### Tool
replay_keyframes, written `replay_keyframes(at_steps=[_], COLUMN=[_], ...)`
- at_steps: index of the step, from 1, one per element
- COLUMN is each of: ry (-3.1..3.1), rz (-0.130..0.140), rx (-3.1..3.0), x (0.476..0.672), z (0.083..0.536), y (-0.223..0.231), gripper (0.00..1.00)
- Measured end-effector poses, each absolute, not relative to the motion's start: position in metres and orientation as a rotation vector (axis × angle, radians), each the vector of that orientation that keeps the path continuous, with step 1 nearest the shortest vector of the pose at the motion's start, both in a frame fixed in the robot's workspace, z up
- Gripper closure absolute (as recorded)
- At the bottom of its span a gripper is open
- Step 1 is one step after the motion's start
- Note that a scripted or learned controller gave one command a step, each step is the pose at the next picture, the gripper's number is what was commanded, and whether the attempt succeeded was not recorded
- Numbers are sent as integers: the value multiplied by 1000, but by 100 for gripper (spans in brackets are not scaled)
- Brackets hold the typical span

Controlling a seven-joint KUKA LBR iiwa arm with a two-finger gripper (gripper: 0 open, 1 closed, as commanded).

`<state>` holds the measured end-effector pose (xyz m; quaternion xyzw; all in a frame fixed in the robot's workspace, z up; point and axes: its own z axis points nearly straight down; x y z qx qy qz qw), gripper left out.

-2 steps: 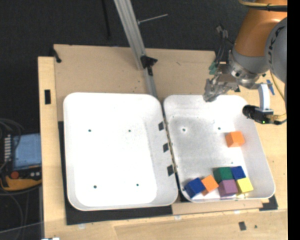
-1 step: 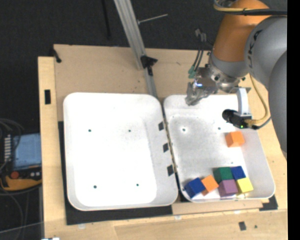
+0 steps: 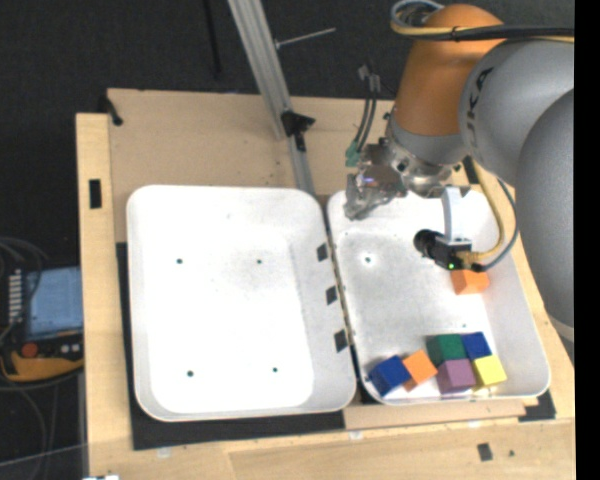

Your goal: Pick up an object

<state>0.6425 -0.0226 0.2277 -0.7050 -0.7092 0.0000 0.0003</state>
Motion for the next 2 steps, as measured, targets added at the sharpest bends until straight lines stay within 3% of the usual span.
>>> replay_keyframes(at_steps=[2], ry=[-2231], rz=[-5], rx=[-2212], x=[633], z=[249], y=[83], gripper=[100])
